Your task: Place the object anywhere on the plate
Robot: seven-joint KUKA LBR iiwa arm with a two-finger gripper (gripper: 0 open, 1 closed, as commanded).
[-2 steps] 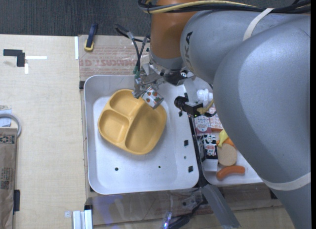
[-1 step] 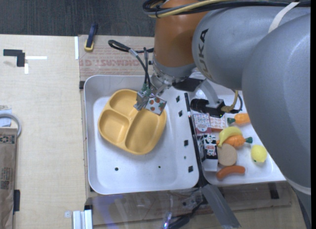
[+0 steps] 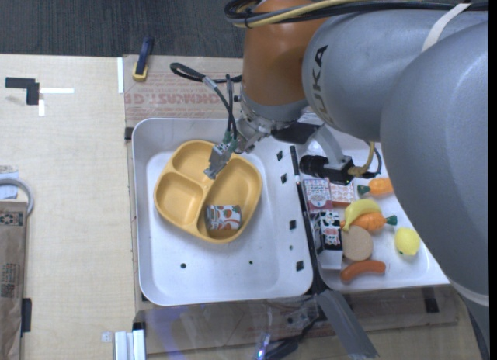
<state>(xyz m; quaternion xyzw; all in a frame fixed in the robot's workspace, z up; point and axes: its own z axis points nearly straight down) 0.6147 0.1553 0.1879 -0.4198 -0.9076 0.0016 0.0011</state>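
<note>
A yellow divided plate (image 3: 175,195) lies in the left white bin (image 3: 210,281). A small can with a white and orange label (image 3: 224,216) lies on its side in the plate's largest compartment, near the front rim. My gripper (image 3: 217,160) hangs over the plate's middle, above the ridge between compartments and a little beyond the can. Nothing shows between its fingers.
The right bin (image 3: 404,277) holds toy food: a banana (image 3: 359,211), a lemon (image 3: 406,241), a carrot (image 3: 380,188), a sausage (image 3: 362,270), a round brown piece (image 3: 358,244) and small cartons (image 3: 330,230). The grey arm (image 3: 404,79) covers the right bin's back. A blue-and-yellow tool (image 3: 142,58) lies behind the bins.
</note>
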